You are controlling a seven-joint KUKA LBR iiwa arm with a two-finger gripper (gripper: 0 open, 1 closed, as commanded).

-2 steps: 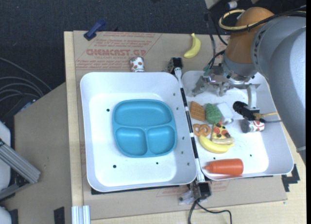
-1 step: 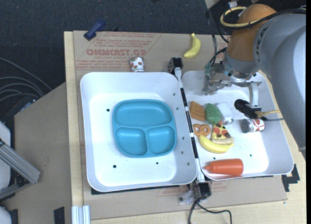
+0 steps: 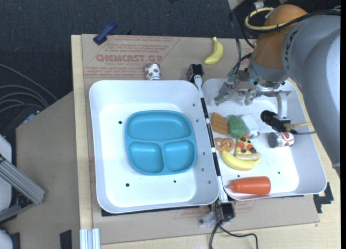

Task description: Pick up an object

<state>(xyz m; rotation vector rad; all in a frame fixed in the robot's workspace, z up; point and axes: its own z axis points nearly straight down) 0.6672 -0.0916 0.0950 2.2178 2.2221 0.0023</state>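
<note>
two white bins point(image 3: 108, 188) on a tan bench point(image 3: 86, 69) – dark floor point(image 3: 43, 5) beyond – pincer point(image 3: 238, 92) state unclear.

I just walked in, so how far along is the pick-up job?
Nothing looks picked up yet. The toy food, including the banana, pizza slice and orange sausage, lies in the right bin. The gripper hangs over that bin's far end, with nothing visible between its fingers. The grasp and lift remain.

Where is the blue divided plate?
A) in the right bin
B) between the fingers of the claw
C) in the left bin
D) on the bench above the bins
C: the blue divided plate lies flat in the middle of the left bin, apart from the toy food in the right bin.
</note>
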